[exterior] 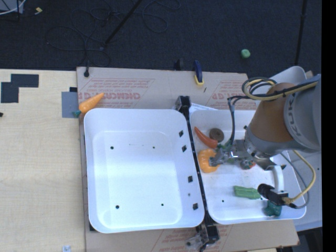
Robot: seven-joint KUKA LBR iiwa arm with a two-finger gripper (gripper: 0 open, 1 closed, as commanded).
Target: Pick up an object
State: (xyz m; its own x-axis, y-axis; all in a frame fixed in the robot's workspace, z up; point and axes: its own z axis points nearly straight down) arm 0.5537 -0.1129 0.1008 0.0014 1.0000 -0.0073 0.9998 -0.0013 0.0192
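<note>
Reaching: arm (286,121) in from the right, over the right bin (227,214), grey with an orange band above the wrist.
Gripper: (221,156) low over the right bin's left half, pointing toward the divider between the 2 bins.
Gripper state: cannot tell; tips lost in clutter of metal and cable.
Orange object: (207,160) in the right bin, just left of the gripper, near the divider; touching or apart from the tips, cannot tell.
Red object: (206,137) long and thin, slanted, in the right bin above the orange object, close to the divider.
Brown disc: (216,135) round, dark centre, just right of the red object's upper end, near the bin's back wall.
Green block: (246,192) lying flat in the right bin's front half, right of centre, well apart from the gripper.
Teal object: (273,209) at the right bin's front right corner, just beside a black part (268,192) with a yellow cable.
Left bin: (92,156) white, shallow, with small dark holes in its floor.
Carrot: (90,102) orange, outside the bins, on the cardboard (147,85) just beyond the left bin's back left corner.
Blue clamp: (198,72) on the cardboard's back edge, yellow at its lower end.
Green ball: (245,52) small, on the dark floor beyond the bench.
Bench: (37,172) pale wood, left of the bins.
</note>
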